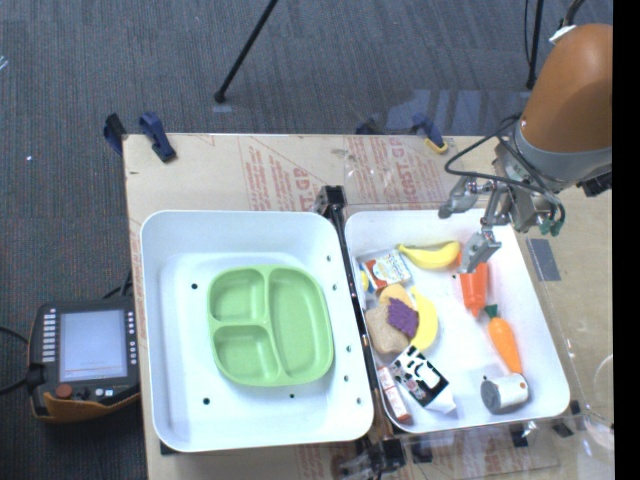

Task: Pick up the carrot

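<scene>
We see the tool (483, 251) hanging with its fingers spread, gripping nothing, just over the far carrot (474, 288) in the right bin (550, 318), presumably lined up to descend.

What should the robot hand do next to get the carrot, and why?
Probably lower a little. The gripper hangs at the top end of one carrot in the right bin, with a finger over it, but nothing shows held between the fingers. A second carrot lies just below, so coming straight down should avoid bumping it.
</scene>
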You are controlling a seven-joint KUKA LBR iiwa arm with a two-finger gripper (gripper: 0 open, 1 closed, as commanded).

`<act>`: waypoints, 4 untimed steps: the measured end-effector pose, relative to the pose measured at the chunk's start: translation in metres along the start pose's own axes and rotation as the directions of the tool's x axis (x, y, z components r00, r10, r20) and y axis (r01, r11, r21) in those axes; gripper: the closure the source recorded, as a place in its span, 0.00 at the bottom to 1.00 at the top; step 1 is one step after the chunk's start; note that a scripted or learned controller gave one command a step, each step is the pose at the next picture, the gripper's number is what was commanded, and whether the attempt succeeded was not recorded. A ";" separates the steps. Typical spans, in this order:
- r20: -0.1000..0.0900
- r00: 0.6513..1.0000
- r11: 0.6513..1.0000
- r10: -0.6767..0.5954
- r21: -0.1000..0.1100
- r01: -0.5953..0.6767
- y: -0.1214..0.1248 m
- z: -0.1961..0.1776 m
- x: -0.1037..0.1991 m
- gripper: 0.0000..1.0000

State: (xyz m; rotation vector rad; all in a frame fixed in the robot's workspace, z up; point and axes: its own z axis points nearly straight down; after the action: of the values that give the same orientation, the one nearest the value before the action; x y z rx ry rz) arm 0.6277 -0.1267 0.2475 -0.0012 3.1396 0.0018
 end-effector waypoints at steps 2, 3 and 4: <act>-0.002 0.995 0.995 -0.098 -0.002 0.098 -0.078 0.161 0.010 0.00; 0.001 0.917 0.917 -0.400 -0.002 0.400 -0.084 0.159 0.065 0.00; 0.006 0.914 0.914 -0.405 -0.002 0.405 -0.081 0.149 0.062 1.00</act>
State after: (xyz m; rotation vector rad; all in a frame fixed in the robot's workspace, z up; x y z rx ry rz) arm 0.5660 -0.2074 0.0987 -0.6499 3.0657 0.0057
